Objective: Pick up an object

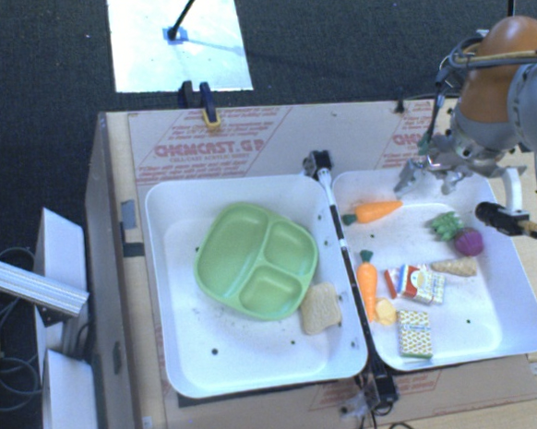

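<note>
Camera view: a carrot (pixel 377 211) lies at the right bin's (pixel 519 277) far left corner; just beside it the end effector (pixel 429 176) hangs over the far rim, fingers spread, gripping nothing, grey arm (pixel 502 70) bent in from the right

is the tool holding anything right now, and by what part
Nothing is held: the tool hangs over the right bin's back edge, above the carrot.

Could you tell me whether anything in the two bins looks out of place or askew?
Mostly no. The green divided plate sits tilted in the left bin, with a tan sponge-like block against its lower edge. The toy foods lie scattered loosely in the right bin; nothing looks spilled or damaged.
</note>
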Robot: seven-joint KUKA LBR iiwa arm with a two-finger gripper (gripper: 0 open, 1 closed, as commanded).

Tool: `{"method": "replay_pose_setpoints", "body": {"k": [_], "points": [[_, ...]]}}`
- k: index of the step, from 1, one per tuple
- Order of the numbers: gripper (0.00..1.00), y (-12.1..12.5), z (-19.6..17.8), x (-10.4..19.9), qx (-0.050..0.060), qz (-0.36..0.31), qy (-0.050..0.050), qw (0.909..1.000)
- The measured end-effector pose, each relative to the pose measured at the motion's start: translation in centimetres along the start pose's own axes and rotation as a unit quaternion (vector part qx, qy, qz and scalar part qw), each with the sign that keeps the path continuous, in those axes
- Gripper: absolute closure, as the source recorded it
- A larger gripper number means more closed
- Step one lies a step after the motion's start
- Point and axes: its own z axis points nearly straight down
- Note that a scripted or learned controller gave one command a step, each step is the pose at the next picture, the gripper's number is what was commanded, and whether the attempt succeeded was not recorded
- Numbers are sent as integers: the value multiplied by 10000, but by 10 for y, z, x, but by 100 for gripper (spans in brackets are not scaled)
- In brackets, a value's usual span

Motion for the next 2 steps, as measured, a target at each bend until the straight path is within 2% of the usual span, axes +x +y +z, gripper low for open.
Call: {"method": "replay_pose_setpoints", "body": {"k": [1, 2], "points": [[0, 6, 45, 35, -103, -1, -29, 9999], [0, 7, 50, 48, -133, -1, -70, 9999]]}}
